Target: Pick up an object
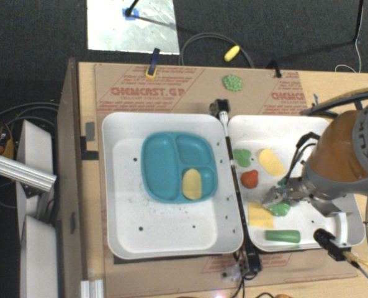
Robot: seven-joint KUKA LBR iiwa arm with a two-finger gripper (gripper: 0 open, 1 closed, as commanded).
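- A bench (pixel 171 85) covered in brown printed cardboard is seen from above at a slant, with two shallow white bins side by side on it.
- The left bin (pixel 125 228) holds a teal divided plate (pixel 165 166). A yellow oval object (pixel 192 184) lies in the plate's near right compartment.
- The right bin (pixel 277 126) holds several small objects, all in its left half.
- A small green object (pixel 242 158) lies at the bin's left wall, toward the far side.
- A yellow rounded object (pixel 271 162) lies just to the right of it.
- A red rounded object (pixel 250 179) sits nearer than both, close to the left wall.
- A flat yellow wedge-shaped piece (pixel 259 216) lies nearer again.
- A green object (pixel 280 208) touches the wedge's right edge.
- A green oblong object (pixel 282 234) lies along the bin's near wall.
- The grey arm with its orange band (pixel 336 151) reaches in from the right, over the right bin.
- The gripper (pixel 282 195) is low, directly over the green object beside the wedge. Its dark fingers are blurred together there, so I cannot tell whether they are spread or closed, or whether they grip anything.
- On the bare cardboard beyond the bins lies a round green knobbly object (pixel 233 82).
- A small yellow object (pixel 232 53) lies beyond the bench's far edge, on the dark floor.
- A shiny metal sheet (pixel 134 17) lies on the floor, far left.
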